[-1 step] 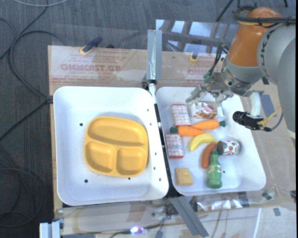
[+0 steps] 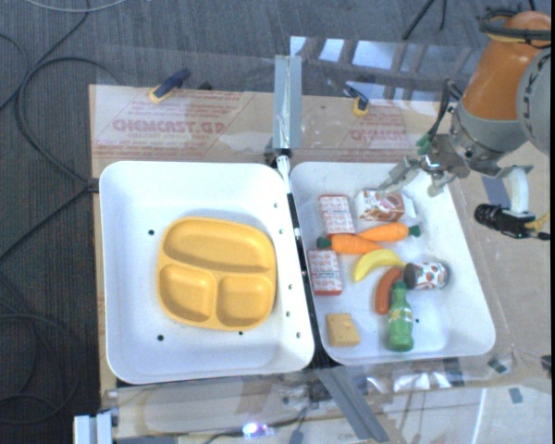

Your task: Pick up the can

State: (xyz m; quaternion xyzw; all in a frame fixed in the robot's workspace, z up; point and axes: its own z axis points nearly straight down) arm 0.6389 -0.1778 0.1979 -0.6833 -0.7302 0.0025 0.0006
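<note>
**Claw above the right bin's far corner, can lying near the front right**

The claw (image 2: 416, 169) is seen over the far right corner of the right bin (image 2: 472, 276), its thin fingers spread wide with nothing between them. It hangs just beside a packet (image 2: 381, 205), near the bin's far rim. Open white floor is left along the right wall, between the packet and the can, and more in the far left corner of this bin.

The can (image 2: 426, 275) is found on its side toward the front right of the right bin, well apart from the claw. Its dark end is turned left and its label is red and white. It is touched or nearly touched by a banana (image 2: 377, 263) on its left; a sausage (image 2: 387, 289) and a green bottle (image 2: 400, 320) lie just beside it at the front. Clear floor is left on its right side, toward the wall.

In the right bin are counted: one can, one banana, one carrot (image 2: 365, 240), one sausage, one bottle, one cracker (image 2: 342, 329), one packet and two red-and-white boxes (image 2: 336, 215) (image 2: 325, 272).

In the left bin (image 2: 129, 248) one yellow tray (image 2: 218, 272) with three compartments is seen, with bare floor all around it. The two bins are set touching on the surface (image 2: 194, 128), where two clamps (image 2: 169, 85) (image 2: 355, 97) are seen at the far edge.
</note>
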